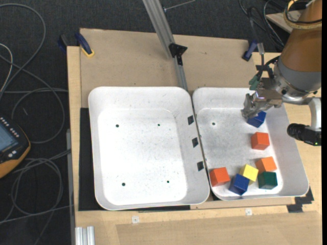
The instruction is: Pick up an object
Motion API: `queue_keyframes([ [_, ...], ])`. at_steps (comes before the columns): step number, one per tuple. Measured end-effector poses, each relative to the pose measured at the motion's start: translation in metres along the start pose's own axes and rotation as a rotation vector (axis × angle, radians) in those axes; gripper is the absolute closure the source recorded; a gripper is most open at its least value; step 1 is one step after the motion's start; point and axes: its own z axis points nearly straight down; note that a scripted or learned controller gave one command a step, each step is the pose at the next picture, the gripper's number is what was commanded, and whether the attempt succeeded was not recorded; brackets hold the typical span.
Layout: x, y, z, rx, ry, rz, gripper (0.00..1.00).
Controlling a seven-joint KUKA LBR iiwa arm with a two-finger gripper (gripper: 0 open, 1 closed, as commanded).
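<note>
Blue block (257, 119) is the thing the arm seems to go for: it sits in the right bin (291, 188), near the far wall, and the gripper (254, 111) is directly over it, touching or almost touching its top. The fingers are too dark and too small here, so I cannot tell if they are spread or pressed on the block. The block still looks low, at the bin floor, so I judge that the step in hand is the grasp itself, not the lift.

The next move, in my opinion, needs a firm closing on two opposite faces and then a straight lift, because the bin wall is near. Other blocks lie well apart toward the near side: an orange block (260, 140), a yellow block (250, 172) and a green block (267, 179).
</note>
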Motion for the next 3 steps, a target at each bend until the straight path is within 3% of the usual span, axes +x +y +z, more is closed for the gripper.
queue_keyframes([
  [3,0.149,-0.043,0.021,0.001,0.000,-0.001,1.00],
])
